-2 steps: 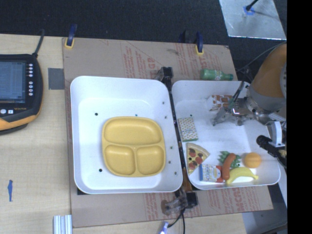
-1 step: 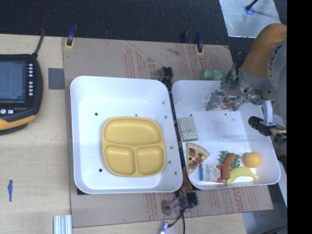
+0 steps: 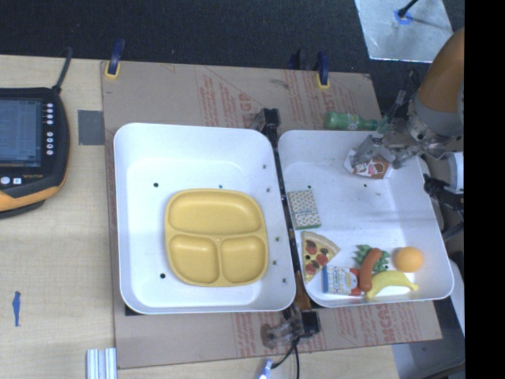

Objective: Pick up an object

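Observation:
My gripper [image 3: 377, 155] is low over the far part of the right bin [image 3: 410, 204], reaching in from the right. Directly under it lies a small red and white object [image 3: 374, 168], partly covered by the gripper, so I cannot see whether it is gripped. Along the near side of the same bin lie a pizza slice [image 3: 317, 254], a small blue and white carton [image 3: 338, 279], a sausage [image 3: 371, 265], a banana [image 3: 391, 287] and an orange [image 3: 408, 259]. A green patterned square [image 3: 303, 208] lies by the bin's left wall.
The left bin [image 3: 142, 180] holds a yellow divided tray [image 3: 215, 237]. A green bottle [image 3: 347, 121] lies on the cardboard just beyond the right bin. A tablet-like pendant [image 3: 28, 148] sits at the bench's far left.

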Action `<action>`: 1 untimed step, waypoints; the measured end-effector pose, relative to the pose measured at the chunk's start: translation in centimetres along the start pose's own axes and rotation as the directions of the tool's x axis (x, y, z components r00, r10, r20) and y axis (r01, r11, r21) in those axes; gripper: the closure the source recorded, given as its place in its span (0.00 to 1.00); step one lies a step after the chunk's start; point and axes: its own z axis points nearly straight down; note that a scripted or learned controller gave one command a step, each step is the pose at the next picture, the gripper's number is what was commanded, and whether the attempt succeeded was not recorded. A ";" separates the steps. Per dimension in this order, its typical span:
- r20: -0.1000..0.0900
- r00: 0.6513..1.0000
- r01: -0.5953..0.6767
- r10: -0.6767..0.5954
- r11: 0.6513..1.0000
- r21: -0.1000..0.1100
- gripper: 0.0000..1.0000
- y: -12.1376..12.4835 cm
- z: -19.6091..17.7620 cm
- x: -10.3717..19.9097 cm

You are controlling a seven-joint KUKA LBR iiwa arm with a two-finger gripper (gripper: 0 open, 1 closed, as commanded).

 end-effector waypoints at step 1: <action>-0.007 1.000 0.002 -0.001 1.000 0.006 0.00 0.3 2.3 -0.3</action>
